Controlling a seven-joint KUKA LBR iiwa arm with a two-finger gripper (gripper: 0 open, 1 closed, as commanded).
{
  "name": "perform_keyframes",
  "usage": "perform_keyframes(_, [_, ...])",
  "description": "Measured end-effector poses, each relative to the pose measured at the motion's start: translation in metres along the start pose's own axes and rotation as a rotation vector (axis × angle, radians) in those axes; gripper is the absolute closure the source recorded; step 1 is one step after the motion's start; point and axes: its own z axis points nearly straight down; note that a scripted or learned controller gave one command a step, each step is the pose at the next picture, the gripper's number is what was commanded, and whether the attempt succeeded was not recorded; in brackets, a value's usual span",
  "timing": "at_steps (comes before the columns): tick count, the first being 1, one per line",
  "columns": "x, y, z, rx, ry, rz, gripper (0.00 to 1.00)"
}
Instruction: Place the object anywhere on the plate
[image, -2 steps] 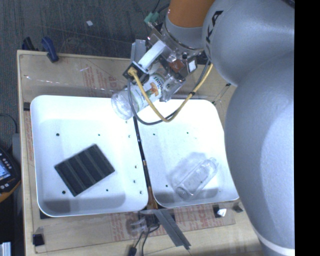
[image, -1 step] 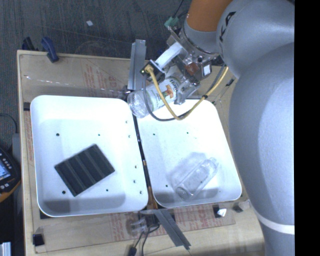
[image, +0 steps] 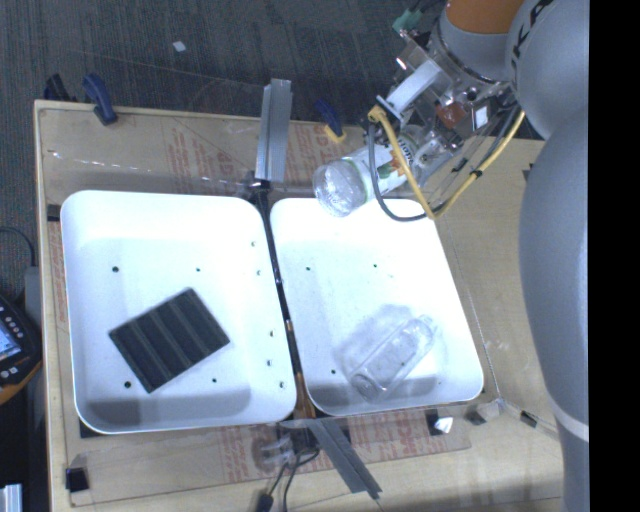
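Seen from the fixed overhead camera, the grey arm's end effector (image: 385, 180) hangs above the far edge of the right bin (image: 455, 330), amid yellow cables and a white fitting. A clear plastic cup (image: 341, 186) sits at its tip, tilted on its side over that bin's far left corner; whether the fingers are pinching it or spread apart cannot be told from this angle. A clear plastic bottle (image: 390, 350) lies on its side inside the right bin, toward its near edge. Left of the right bin, the left bin (image: 90, 230) holds a dark ridged plate (image: 169, 339), lying flat and slightly turned.
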Motion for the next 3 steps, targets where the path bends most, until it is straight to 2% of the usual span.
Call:
perform_keyframes(1, [-0.002,0.014,0.018,0.005,-0.006,0.162,1.00])
perform_keyframes(2, [-0.008,0.014,0.068,0.001,-0.005,0.219,1.00])
perform_keyframes(3, [-0.018,0.057,0.079,-0.001,-0.002,0.286,1.00])
